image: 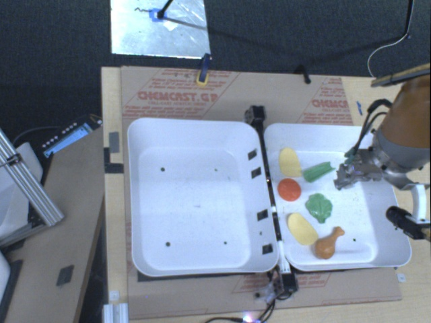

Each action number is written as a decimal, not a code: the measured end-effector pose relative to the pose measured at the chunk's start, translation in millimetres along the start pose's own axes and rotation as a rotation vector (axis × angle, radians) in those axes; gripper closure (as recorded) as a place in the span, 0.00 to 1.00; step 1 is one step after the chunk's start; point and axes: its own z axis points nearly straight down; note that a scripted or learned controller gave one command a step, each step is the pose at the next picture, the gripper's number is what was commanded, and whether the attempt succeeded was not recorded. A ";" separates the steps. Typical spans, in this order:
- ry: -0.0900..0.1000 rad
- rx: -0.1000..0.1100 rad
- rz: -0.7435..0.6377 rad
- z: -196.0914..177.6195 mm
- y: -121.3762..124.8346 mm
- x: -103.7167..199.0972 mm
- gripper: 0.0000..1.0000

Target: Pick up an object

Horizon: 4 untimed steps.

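left white plastic bin point(195, 200): smooth, slightly glossy moulded plastic
right white plastic bin point(377, 214): same smooth moulded plastic
brown cardboard sheet point(182, 96): matt paperboard, red print
worktop point(67, 200): matt tan board
silver foil-like square point(159, 20): shiny, faintly crinkled
green leafy toy vegetable point(319, 207): bumpy plastic
orange-red round toy point(289, 189): smooth, matt
brown toy drumstick point(328, 242): smooth plastic, slight sheen
grey metal gripper point(345, 177): dull metal
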 end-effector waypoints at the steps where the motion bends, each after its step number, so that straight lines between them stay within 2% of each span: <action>1: 0.006 0.004 -0.009 104.5 -51.6 30.4 1.00; 2: 0.005 -0.015 -0.022 -6.4 -29.9 108.1 1.00; 3: 0.005 -0.023 -0.017 -224.0 -19.4 143.9 1.00; 4: 0.004 -0.002 -0.019 -174.8 4.2 208.2 1.00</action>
